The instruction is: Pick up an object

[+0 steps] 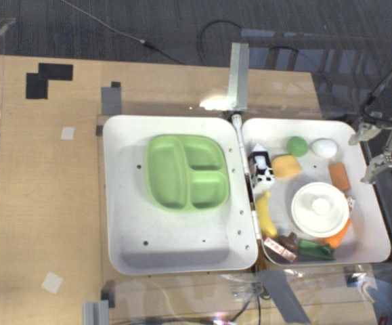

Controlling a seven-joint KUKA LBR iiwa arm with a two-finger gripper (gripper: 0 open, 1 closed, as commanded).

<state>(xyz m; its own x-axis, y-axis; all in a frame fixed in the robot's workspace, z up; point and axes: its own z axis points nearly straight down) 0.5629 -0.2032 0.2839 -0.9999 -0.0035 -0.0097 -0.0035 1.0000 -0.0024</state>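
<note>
The right bin [378,249] holds several small items: a green ball [297,146], a white egg [324,147], a yellow lump [286,166], an orange sausage-shaped piece [339,176], a black-and-white toy [260,168], a banana [265,215] and a round white bowl [320,207]. At the bowl's near side lie an orange piece [342,234], a green piece [314,249] and a brown bar [280,247]. My gripper [362,157] hangs over the bin's right rim, just right of the orange sausage piece. Its fingers stand open and apart with nothing between them.
The left bin [128,242] holds a green divided plate [185,172]. A metal divider [244,175] separates the two bins. A metal post [239,76] stands behind them, and a cable [212,36] lies on the floor beyond the bench.
</note>
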